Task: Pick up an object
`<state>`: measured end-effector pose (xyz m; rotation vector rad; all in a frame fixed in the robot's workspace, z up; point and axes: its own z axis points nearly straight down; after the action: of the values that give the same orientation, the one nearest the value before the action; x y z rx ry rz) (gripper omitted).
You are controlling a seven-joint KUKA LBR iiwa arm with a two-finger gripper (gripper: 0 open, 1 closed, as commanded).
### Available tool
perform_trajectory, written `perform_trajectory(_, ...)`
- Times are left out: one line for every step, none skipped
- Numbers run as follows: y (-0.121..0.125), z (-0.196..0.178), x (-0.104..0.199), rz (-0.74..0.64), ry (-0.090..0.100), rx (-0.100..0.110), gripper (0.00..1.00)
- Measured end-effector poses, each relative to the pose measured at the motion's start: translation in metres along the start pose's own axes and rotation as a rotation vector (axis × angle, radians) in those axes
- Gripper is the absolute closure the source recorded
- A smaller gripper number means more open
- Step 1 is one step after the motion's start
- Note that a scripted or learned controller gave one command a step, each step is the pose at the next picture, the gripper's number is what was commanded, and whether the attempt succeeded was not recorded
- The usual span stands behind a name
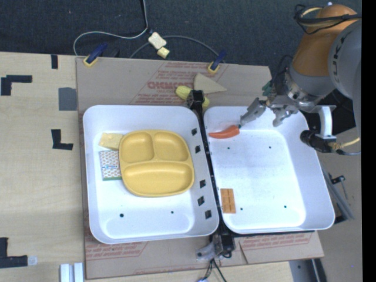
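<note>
Camera view, fingers (262,111) near orange carrot (224,133)

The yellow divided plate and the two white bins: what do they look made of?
Yellow divided plate: probably moulded plastic, matte, with smooth rounded compartments. Left bin and right bin: likely thin formed plastic, slightly glossy, with rounded rims.

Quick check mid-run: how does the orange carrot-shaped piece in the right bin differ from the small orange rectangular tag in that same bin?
The orange carrot-shaped piece is elongated and tapered; the small orange rectangular tag is flat and squared. The carrot-shaped piece lies crosswise near the bin's far edge, by the gripper; the tag lies lengthwise near the left wall, closer to the near edge. Both are orange, in the right white bin.
</note>
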<state>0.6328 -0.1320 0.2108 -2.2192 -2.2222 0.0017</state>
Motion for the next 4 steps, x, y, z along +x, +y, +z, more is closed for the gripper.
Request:
perform_trajectory(0.016,0.132,0.036,-0.003,-0.003,-0.003,0.00)
perform_trajectory(0.036,0.126,0.030,-0.002,0.001,0.003,0.00)
perform_trajectory(0.036,0.125,0.019,0.000,0.002,0.001,0.00)
perform_trajectory(0.036,0.125,0.009,0.000,0.002,0.000,0.00)
